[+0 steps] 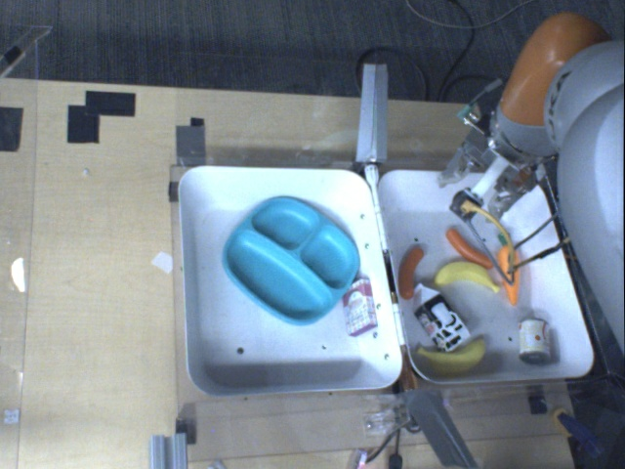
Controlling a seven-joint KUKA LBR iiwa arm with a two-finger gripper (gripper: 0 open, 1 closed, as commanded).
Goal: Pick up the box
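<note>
Camera view: the arm [562, 76] enters from the upper right of the frame, and its gripper [488, 179] hangs over the upper edge of the right bin [415, 198], near that bin's far wall. Whether the pincer is apart or together cannot be told from this slant; nothing is seen held in it. The box [439, 322], black and white, lies tilted on the floor of the right bin at its lower left, touching or just beside the lower banana [451, 357], with the upper banana [467, 277] close above it. An orange carrot [469, 247] lies between the gripper and the upper banana, a reddish sausage [411, 262] sits at the bin's left wall, and a small can [533, 338] stands at the lower right. The left bin [215, 345] holds a blue divided plate [291, 257] and a small pink-and-white carton [360, 306] against its right wall; this is also box-like, but the arm's station over the right bin suggests the black-and-white item is the target. Judged step: approach, grasp not yet made. The next move calls for travel toward the lower left of the right bin, alignment across the box's narrow side, and a descent clear of both bananas.
</note>
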